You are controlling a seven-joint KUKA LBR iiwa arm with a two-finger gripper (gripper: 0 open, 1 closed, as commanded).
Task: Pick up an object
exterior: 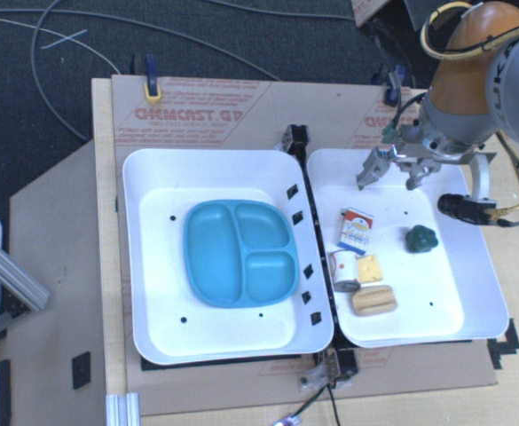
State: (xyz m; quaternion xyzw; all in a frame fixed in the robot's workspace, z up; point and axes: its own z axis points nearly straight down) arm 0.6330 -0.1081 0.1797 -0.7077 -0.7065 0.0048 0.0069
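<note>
Looking down, we see the gripper (391,177) over the far part of the right bin (472,313), its fingers (366,176) spread wide apart, gripping nothing and touching nothing; bare white floor shows in the gap.

The box (356,231) is the thing nearest the fingers, lying toward the near side from them and closest to the finger on the divider side. Past the box, farther from the fingers, the can (342,269) and yellow block (368,268) lie close together, with the roll (373,301) farthest. The green lump (421,239) sits alone, on the near side of the other finger.

The bin's far rim runs close behind the fingers. The divider (308,211) stands to one side of them, with the left bin (153,322) and its blue plate (241,252) beyond. Open floor runs from the fingers down between box and lump.
</note>
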